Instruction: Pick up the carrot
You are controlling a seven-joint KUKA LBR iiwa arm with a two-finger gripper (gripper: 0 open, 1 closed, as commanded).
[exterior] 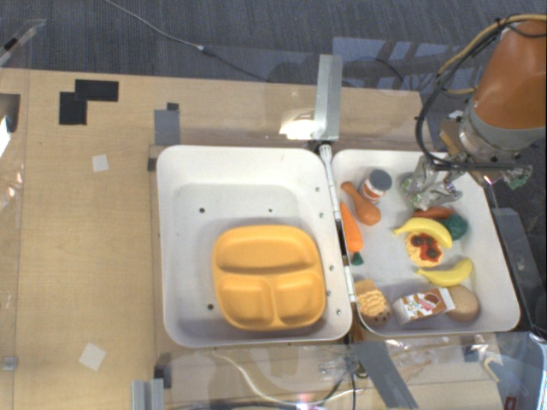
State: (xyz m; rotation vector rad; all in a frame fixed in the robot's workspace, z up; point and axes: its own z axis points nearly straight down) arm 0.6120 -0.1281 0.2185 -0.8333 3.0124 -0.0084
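The carrot (349, 227) is slim and orange with a green end. It lies along the left wall of the right bin (506, 310), pointing toward the front. My gripper (432, 190) hangs over the back of the same bin, well to the right of the carrot and apart from it. Just below the gripper is a small red-orange piece (439, 214).
Beside the carrot lie a drumstick (364, 205) and a small can (377, 182). Two bananas (425, 228) (449, 272), a pizza slice (427, 247), a green piece (458, 226), a cracker (373, 302), a carton (420, 306) and a potato (464, 302) crowd the bin. A yellow divided tray (268, 276) sits in the left bin (184, 229).
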